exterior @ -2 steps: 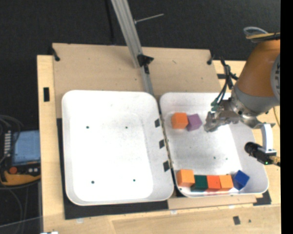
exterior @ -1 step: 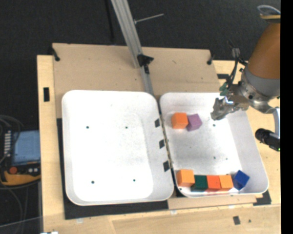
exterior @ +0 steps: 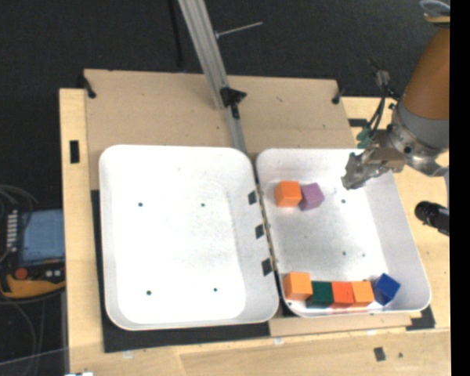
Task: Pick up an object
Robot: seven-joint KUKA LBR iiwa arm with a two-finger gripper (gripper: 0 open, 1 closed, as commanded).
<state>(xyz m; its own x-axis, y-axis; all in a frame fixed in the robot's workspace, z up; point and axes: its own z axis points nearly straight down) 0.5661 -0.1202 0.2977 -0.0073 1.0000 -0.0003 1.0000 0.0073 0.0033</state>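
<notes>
In the right bin (exterior: 392, 210), an orange block (exterior: 287, 193) and a purple block (exterior: 312, 196) sit side by side near the back left. Along the front wall stand an orange block (exterior: 298, 284), a green block (exterior: 322, 294), two more orange blocks (exterior: 343, 293) (exterior: 363, 291) and a blue block (exterior: 386, 287). My gripper (exterior: 355, 176) hangs over the bin's back right part, to the right of the purple block and apart from it. Nothing shows between its fingers.
The left bin (exterior: 180, 233) lies beside the right one. A slanted metal bar (exterior: 207, 45) runs from the top down to the bins' junction. A blue device and cables (exterior: 31, 245) lie off the bench's left edge.
</notes>
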